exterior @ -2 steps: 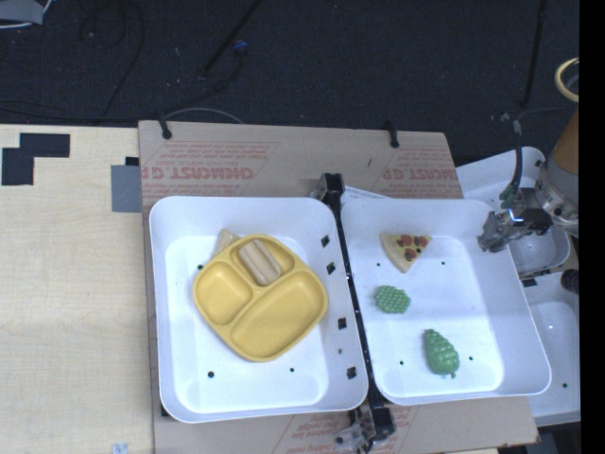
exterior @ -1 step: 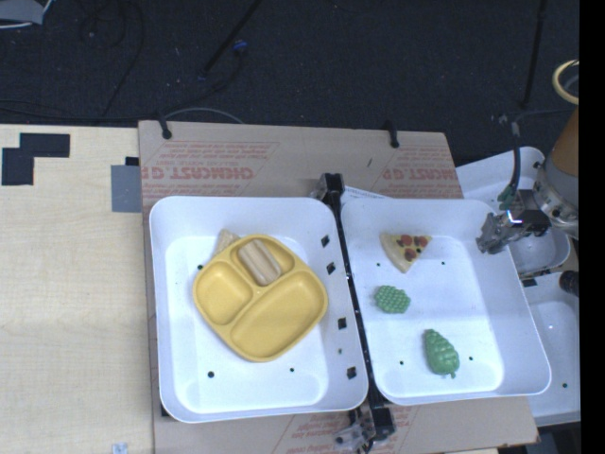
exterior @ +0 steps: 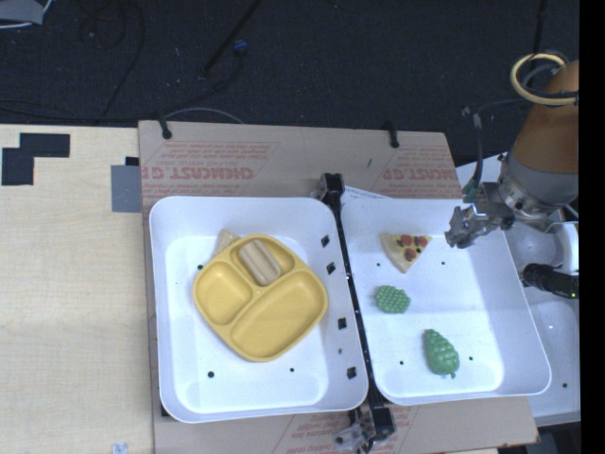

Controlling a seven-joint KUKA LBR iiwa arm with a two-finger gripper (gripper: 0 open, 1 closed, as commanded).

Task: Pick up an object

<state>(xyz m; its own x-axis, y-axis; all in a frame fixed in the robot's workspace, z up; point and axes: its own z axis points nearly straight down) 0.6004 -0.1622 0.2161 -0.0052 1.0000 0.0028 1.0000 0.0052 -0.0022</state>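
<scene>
The right bin (exterior: pixel 492 367) holds a pizza slice (exterior: pixel 406 249) near its far side, a round green piece (exterior: pixel 391 299) in its middle and a knobbly green piece (exterior: pixel 440 352) toward its front. My gripper (exterior: pixel 460 229) hangs over the bin's far right part, to the right of the pizza slice, with nothing visibly held. The arm's orange band (exterior: pixel 548 130) rises behind it at the right edge.
The left bin (exterior: pixel 180 367) carries a yellow divided plate (exterior: pixel 260 297) with a tan bread-like piece (exterior: pixel 258 260) in its upper compartment. A black divider (exterior: pixel 342 282) separates the bins. Cardboard lies under both, and a wooden bench top (exterior: pixel 66 291) extends to the left.
</scene>
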